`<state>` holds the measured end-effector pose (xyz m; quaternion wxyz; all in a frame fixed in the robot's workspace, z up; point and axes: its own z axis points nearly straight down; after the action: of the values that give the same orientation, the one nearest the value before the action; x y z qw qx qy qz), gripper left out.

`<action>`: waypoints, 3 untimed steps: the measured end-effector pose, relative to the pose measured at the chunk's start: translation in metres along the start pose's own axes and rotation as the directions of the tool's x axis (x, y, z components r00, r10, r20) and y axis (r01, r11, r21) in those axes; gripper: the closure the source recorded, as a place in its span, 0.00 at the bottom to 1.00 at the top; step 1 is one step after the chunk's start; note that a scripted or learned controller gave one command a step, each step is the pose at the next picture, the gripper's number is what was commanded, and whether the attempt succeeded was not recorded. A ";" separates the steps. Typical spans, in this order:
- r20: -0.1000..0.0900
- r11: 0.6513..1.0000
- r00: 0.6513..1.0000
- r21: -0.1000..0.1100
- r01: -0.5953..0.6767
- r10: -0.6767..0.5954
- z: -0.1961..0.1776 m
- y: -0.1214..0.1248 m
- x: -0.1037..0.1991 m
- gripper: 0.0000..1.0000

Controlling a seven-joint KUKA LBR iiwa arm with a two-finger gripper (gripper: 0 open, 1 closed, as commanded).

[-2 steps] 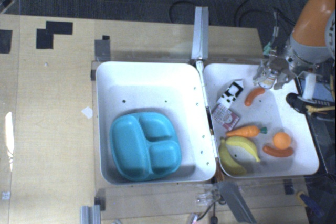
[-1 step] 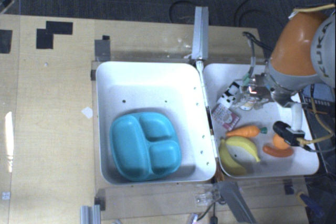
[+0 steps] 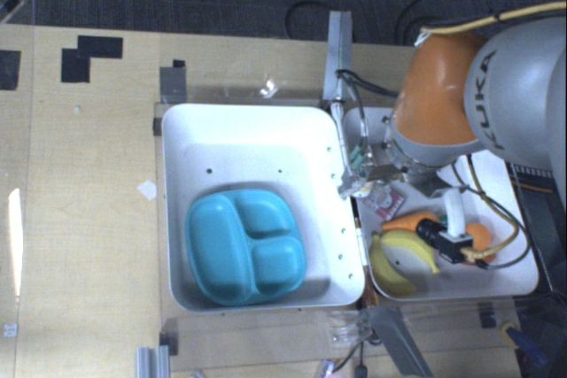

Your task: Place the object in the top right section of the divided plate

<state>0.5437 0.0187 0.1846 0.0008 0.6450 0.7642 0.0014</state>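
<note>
**While Low Over the Right Bin: Pick Not Yet Made, Plate Unfilled**

While reaching in from the right, seen in the camera view from above at a slant: grey arm (image 3: 461, 93) with an orange band, bent down over the right bin (image 3: 523, 279). Gripper (image 3: 365, 180) low at that bin's left wall, just beside the divide between the two bins. Claw state: cannot tell, released or clenched. Nothing seen in its grasp.

Left bin (image 3: 248, 115): holds a blue divided plate (image 3: 244, 245), lying flat toward the near left corner. One long compartment on the plate's left side, two smaller ones on its right. Top right section (image 3: 266, 212) bare, like the other two.

Right bin again: several loose things, none on the plate. Yellow object (image 3: 399, 259) near the front left corner. Orange object (image 3: 479, 235) just behind it, partly hidden under the wrist. Small red-and-white item (image 3: 383, 204) close below the gripper. Cannot tell which of these to take as the task's thing; likely the one nearest the claw.

Step in hand, as judged: the pick, either starting or mid-try. Next move calls for closing on one thing, lifting clear of the bin wall and crossing left over the divide. Then lowering over the upper of the two small compartments, not the lower or the long one, and letting go.
</note>
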 end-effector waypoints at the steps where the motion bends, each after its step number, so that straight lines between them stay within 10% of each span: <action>1: 0.000 1.000 1.000 0.001 -0.010 0.010 0.000 -0.044 0.040 1.00; 2: 0.000 0.990 0.990 0.000 -0.138 0.138 0.000 -0.042 0.093 1.00; 3: 0.000 1.000 1.000 0.000 -0.024 0.024 0.000 -0.050 0.037 1.00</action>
<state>0.4878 0.0468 0.1843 0.0008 0.6541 0.7564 0.0014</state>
